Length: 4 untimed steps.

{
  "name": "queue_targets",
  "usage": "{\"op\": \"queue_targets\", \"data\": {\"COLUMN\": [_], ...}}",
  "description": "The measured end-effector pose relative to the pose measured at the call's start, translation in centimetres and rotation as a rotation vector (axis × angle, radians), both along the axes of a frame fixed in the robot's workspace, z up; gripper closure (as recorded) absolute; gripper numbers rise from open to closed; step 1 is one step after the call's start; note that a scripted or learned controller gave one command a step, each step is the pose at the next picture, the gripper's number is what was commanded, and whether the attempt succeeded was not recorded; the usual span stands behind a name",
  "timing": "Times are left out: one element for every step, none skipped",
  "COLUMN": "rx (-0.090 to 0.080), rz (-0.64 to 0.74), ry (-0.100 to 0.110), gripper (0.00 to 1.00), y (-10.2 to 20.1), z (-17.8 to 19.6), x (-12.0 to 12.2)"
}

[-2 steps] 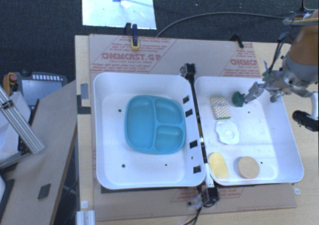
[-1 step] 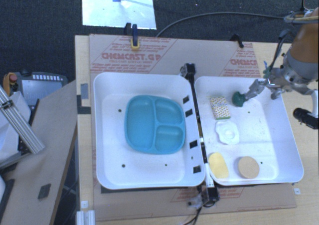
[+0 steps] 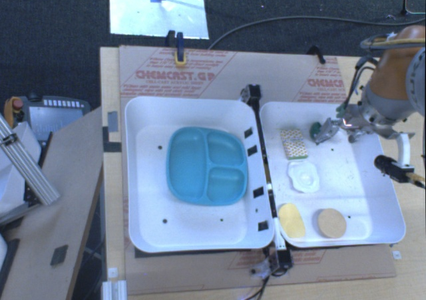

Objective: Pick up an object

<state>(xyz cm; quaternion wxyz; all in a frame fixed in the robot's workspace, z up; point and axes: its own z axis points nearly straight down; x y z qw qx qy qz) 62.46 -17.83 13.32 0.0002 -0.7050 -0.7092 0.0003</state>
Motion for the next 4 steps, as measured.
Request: {"op": "queue_targets", "data": {"rx": [0.0, -0.002, -0.001, -0.002], "rz": [0.0, 0.002, -0.001, 0.0], "ry": [0.0, -0.006, -0.006, -0.01], "gripper": [0.0, 1.0, 1.0, 1.0], "y": [0.1, 0.0, -0.2, 0.3], "z": [-5.1, -3.7, 0.7, 6.9], "x": [0.0, 0.2, 0.3, 0.1]}}
